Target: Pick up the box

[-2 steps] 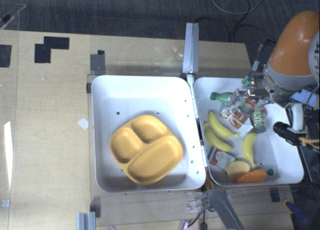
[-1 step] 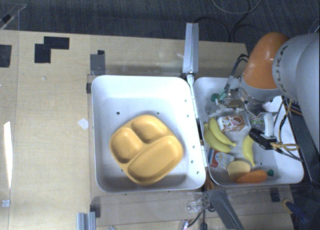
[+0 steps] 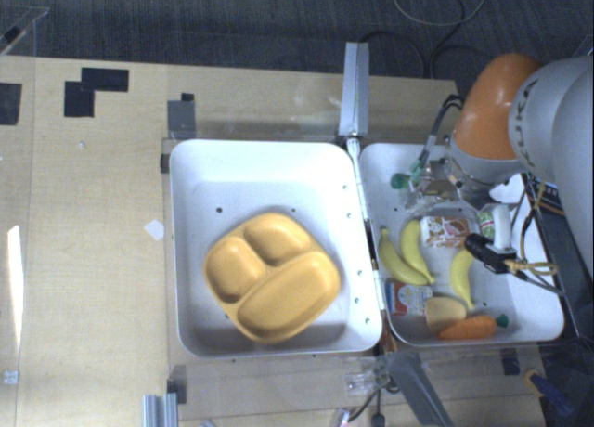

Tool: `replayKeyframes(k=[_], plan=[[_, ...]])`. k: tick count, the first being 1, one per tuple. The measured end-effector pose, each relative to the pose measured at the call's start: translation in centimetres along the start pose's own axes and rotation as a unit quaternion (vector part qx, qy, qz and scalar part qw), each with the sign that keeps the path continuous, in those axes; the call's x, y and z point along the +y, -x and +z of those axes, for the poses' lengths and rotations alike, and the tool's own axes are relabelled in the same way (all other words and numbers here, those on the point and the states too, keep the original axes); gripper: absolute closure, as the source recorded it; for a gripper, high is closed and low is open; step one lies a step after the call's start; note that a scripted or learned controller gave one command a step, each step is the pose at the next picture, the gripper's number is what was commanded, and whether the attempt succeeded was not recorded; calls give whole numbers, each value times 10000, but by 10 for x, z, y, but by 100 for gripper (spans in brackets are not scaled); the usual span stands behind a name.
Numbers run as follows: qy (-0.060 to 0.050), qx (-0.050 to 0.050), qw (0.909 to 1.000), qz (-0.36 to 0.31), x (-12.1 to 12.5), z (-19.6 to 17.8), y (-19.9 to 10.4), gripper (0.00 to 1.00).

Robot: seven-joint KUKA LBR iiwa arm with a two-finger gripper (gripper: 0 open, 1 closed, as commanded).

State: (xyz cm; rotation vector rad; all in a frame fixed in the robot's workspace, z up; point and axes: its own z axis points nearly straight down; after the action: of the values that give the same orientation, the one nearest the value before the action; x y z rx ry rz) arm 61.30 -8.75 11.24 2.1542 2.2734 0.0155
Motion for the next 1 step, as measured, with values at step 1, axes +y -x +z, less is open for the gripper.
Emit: replayKeyframes(k=[1], plan=[[-45, -10, 9936, 1129, 30, 22, 32, 100]])
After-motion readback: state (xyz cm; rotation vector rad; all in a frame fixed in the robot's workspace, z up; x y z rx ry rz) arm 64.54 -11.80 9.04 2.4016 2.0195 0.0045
